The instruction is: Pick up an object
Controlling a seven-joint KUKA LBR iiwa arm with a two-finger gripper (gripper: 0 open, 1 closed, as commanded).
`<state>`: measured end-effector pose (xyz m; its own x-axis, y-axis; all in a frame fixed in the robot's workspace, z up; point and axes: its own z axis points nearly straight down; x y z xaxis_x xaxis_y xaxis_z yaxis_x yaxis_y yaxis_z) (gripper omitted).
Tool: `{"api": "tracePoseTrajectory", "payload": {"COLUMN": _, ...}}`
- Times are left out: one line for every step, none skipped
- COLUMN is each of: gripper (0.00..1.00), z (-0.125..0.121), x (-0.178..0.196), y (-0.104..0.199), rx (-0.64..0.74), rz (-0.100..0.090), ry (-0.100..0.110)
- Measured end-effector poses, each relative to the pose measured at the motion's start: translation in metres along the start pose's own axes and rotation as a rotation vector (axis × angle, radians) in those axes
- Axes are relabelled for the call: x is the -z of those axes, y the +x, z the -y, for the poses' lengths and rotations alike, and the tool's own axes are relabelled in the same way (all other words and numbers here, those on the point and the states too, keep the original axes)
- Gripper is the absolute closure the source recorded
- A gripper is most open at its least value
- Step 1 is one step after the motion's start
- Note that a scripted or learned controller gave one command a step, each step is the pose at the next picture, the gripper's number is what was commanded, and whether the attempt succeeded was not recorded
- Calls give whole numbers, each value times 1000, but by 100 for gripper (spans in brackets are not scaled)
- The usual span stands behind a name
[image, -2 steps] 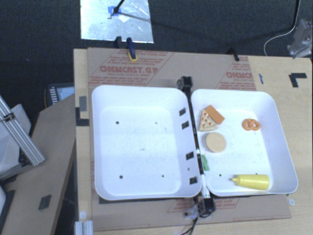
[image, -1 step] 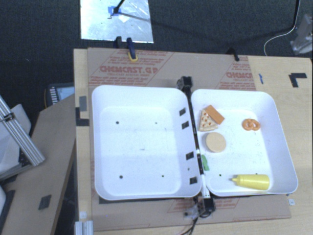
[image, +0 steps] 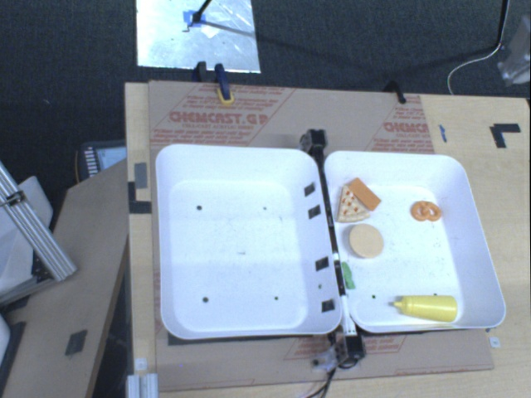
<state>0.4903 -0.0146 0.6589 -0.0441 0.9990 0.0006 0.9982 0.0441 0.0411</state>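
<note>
The right bin (image: 465, 189) holds several small objects. A pizza-slice wedge (image: 357, 200) with an orange crust lies near its left wall. Just below it sits a round tan disc (image: 366, 241). A small orange pretzel (image: 426, 211) rests toward the right side. A yellow bottle (image: 426, 307) lies on its side along the front edge. A small green piece (image: 348, 275) lies by the divider between the bins.
The left bin (image: 178, 222) stands beside the right one on a cardboard sheet (image: 274, 114). Black clips (image: 314, 141) hold the bins together along the middle. A shiny metal plate (image: 197, 21) lies on the dark floor beyond the bench.
</note>
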Motion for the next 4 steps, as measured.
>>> {"api": "tracePoseTrajectory", "payload": {"gripper": 100, "z": -1, "x": 11, "y": 0, "rx": 2, "rz": 0, "ry": -4}}
{"api": "tracePoseTrajectory", "payload": {"gripper": 100, "z": -1, "x": 23, "y": 0, "rx": 3, "rz": -1, "ry": -7}}
{"api": "tracePoseTrajectory", "payload": {"gripper": 100, "z": -2, "x": 34, "y": 0, "rx": 5, "rz": -1, "ry": -11}}
{"api": "tracePoseTrajectory", "payload": {"gripper": 100, "z": -2, "x": 45, "y": 0, "rx": 6, "rz": -1, "ry": -14}}
